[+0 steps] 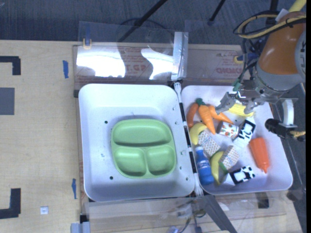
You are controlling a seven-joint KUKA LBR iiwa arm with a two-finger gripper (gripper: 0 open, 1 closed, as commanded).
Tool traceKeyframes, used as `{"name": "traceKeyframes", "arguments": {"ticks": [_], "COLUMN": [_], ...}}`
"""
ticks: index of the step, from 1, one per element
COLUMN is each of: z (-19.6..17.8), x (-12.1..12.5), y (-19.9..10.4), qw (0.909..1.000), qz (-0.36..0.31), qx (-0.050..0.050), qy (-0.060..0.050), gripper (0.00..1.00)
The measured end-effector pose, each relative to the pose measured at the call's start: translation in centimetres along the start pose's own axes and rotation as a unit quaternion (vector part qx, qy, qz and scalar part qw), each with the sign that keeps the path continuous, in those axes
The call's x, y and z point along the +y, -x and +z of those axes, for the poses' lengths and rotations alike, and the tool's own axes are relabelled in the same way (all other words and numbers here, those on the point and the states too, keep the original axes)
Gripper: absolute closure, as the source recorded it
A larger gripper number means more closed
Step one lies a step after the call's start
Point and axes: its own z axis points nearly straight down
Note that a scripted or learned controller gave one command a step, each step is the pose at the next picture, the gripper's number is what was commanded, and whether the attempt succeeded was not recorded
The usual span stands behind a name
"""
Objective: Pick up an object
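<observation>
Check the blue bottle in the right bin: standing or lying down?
Lying down. The blue bottle rests on its side along the right bin's left wall, lengthwise toward the camera, beside a banana.

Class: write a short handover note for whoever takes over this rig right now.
Gripper: above the far part of the right bin, over the toys; nothing seen held.
Right bin: carrots, banana, blue bottle, orange bottle and other small items.
Left bin: green tray.
Done: nothing picked.
Left: grasp one item and lift it.
</observation>
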Motion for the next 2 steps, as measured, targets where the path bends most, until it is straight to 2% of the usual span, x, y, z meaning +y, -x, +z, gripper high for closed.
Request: {"name": "traceKeyframes", "arguments": {"ticks": [1,2], "z": [10.19,10.41], "x": [3.21,2.42], "y": [-1.23,-1.31], "qw": [0.9999,0.9999], "qz": [-0.006,-0.006], "qx": [-0.002,0.001], "qy": [0.008,-0.008], "gripper": [0.00,1.00]}}
